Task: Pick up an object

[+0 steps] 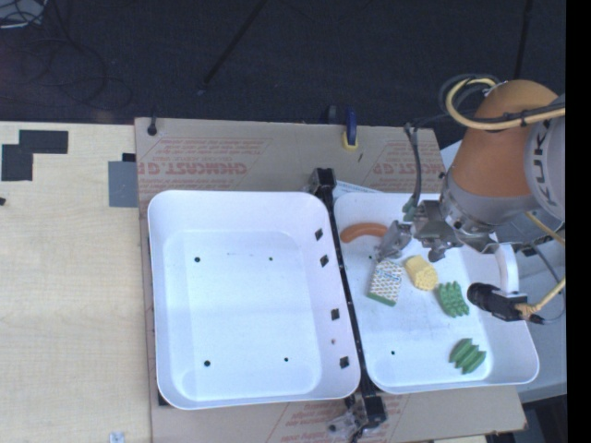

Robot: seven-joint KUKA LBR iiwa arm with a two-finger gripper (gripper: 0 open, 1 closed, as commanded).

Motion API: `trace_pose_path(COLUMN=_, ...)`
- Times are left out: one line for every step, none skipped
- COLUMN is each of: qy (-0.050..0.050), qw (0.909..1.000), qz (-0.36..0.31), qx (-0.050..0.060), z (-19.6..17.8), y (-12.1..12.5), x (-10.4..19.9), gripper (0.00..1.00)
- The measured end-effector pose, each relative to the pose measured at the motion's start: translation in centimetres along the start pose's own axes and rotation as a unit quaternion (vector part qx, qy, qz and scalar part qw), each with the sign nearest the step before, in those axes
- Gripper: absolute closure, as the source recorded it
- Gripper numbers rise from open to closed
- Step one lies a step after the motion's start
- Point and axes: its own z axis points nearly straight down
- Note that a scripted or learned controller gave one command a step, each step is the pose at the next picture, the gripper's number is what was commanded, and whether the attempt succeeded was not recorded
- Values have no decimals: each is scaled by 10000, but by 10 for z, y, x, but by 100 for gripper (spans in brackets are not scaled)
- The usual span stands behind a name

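Nearby, sausage point(362, 232), corn point(422, 272), green pods point(452, 298) around hand point(399, 241).

Yellow corn point(422, 272); orange sausage point(362, 233)

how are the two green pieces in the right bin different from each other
The upper green ridged piece lies right of the yellow corn-like piece; the lower green ridged piece lies alone near the right white bin's front corner. The upper runs more steeply up the view; the lower is slanted more. Both are green, bumpy and similar in size.
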Motion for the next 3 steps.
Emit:
trace_pose_path(qy=5, qw=10000, qz=21, qx=35, z=11, y=-92, x=-10, gripper=0)
trace_pose_path(qy=-8, qw=10000, qz=-10, qx=-46, z=-37, y=-25, x=0, gripper=0)
trace_pose_path(qy=0, qw=10000, qz=7, qx=6, z=-44, y=-28, x=-1, gripper=100)
